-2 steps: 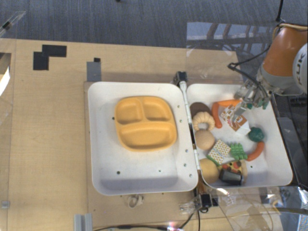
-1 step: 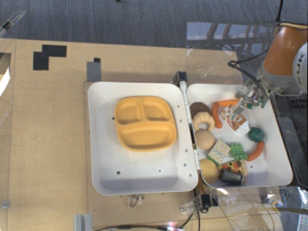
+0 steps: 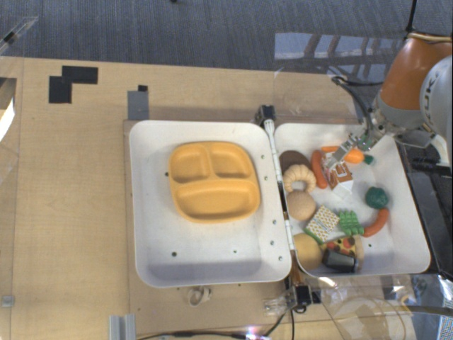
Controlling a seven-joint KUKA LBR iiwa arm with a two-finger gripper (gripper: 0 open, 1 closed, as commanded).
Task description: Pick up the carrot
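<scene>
here, carrot (image 3: 377,220) lying aslant, orange tip lower-left, green top upper-right

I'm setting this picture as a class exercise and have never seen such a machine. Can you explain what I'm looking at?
One camera above a bench looks down at a slant. The grey and orange shape at the right is a robot arm; its grasping tool hangs over the far part of the right bin. That white bin holds toy food: a carrot with a green top, a pretzel, a round bun and other small pieces. The left bin holds a yellow divided plate. The tool sits close to a small orange piece; whether it grips anything is unclear. The carrot lies apart from it, nearer the camera.
</scene>
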